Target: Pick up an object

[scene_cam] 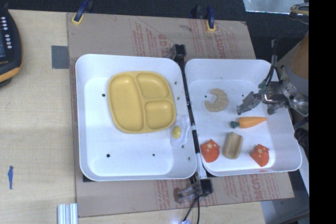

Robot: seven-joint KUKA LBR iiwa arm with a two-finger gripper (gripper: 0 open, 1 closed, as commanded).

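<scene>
The toy carrot [251,122] lies flat in the right bin [237,68], just below the pincer [252,102] and a little toward the arm's side of it, its green stub pointing away from the arm. It is the nearest candidate, and it looks like light, rigid plastic with a smooth, rounded skin that could roll or squirt out of a pinch; I would close across the thick orange middle, not the tapering tip. The pincer hangs over the bin floor with nothing visible between its dark fingers; how wide they are spread I cannot tell from this slant.

Beyond the pincer on the far side from the arm lies a tan crescent piece [216,100]. Further below are a tan block [232,145] flanked by two red strawberry-like toys [210,150] [260,155]. Well apart, in the left bin [131,170], sit a yellow divided plate [140,100] and a small yellow toy [177,132].
</scene>
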